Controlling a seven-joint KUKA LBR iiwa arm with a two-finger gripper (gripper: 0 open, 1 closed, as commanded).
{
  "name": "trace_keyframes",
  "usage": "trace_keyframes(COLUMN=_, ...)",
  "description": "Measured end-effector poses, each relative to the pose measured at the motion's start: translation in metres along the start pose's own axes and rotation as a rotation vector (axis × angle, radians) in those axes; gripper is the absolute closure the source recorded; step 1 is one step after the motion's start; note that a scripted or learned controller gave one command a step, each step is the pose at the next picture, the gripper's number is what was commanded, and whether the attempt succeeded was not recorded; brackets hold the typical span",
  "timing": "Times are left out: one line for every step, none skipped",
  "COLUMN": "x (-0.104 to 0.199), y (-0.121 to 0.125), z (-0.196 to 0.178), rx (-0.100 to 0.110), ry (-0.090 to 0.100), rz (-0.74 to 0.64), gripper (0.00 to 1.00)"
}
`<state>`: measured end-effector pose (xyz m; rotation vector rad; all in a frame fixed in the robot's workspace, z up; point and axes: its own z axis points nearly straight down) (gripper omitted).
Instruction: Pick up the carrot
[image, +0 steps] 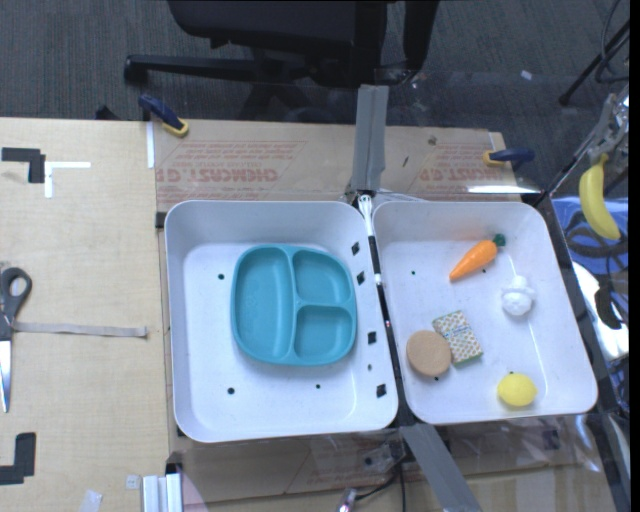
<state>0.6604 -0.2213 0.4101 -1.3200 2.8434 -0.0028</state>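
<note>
Bins first: you have two shallow white ones side by side, and the right bin (560, 300) is the landmark to work from, since it holds everything loose. The left bin (190, 330), touching it along the shared wall, carries a teal divided plate (295, 303) with three compartments and nothing on it. Inside the right bin, the biggest piece is the carrot (474, 259), orange with a small green top, lying tilted in the bin's far half, its tip pointing toward the shared wall and its green end toward the far right corner. It lies flat on the floor with nothing touching it. Nearer the front wall sits a round tan disc, perhaps a cookie (429, 353), touching a patterned green sponge-like block (458, 336) just beside it. A yellow lemon (516, 390) rests close to the front right corner, and a small white crumpled object (517, 300) lies between lemon and carrot, near the right wall. As to the gripper, you cannot tell its state from this view, so treat the pick as not yet begun: the approach step is in hand. Your next move likely calls for descending over the carrot's thick middle, jaws set across its slanted axis.
</note>
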Motion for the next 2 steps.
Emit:
trace_keyframes(x=-0.0004, y=-0.0001, z=-0.0219, rx=0.001, ry=0.000, rz=-0.038, gripper=1.00)
trace_keyframes(x=-0.0007, y=0.0001, z=-0.0223, rx=0.000, ry=0.000, rz=-0.090, gripper=1.00)
